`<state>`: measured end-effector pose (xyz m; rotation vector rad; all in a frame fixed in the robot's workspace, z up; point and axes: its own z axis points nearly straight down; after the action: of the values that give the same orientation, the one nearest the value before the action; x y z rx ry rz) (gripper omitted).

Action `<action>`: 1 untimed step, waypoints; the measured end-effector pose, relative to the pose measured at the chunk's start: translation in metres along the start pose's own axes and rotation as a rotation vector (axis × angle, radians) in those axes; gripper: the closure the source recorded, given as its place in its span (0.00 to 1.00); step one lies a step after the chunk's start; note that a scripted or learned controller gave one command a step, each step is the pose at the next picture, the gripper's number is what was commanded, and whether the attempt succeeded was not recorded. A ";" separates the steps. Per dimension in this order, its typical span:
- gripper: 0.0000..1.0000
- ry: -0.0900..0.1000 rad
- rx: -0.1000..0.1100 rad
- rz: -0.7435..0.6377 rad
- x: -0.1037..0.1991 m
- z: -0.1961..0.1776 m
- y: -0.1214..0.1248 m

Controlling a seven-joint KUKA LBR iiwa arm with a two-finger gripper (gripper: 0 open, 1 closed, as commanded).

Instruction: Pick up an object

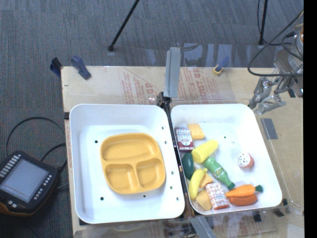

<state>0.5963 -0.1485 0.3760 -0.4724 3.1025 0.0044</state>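
Far left, off the bench: teach pendant (25, 182) on the carpet, cable looping up from it. Blue clamp (80, 67) on the bench's back-left corner.

Left bin (81, 133): yellow three-compartment tray (132, 162) lying flat, roughly centred.

Right bin (247, 115): all loose items crowd the left and front parts. Along the left wall, a small red-and-white carton (184, 138) with an orange block (195, 131) just beside it. Below those, a yellow corn cob (205, 151) tilted, dark green vegetable (187, 165) touching its lower end, green bottle (218, 171) running diagonally toward the front. Banana (196, 182) next to the bottle, second small carton (216, 196) and a tan wedge (203, 200) at the front. Carrot (242, 191) lies flat in the front-right corner on an orange piece (243, 200). White-and-red round item (244, 160) sits alone, right of centre.

Gripper (266, 97): outside the right bin, just past its back-right corner, above the bench. Nothing visible between the fingers; can't tell how far they're open at this resolution. Every object in the bin is well apart from it, toward the front-left; nearest is the round item.
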 end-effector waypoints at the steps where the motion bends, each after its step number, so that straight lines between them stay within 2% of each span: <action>1: 1.00 -0.003 0.001 -0.444 -0.004 -0.037 0.012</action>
<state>0.5961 -0.1361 0.4129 -1.1425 2.9186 0.0025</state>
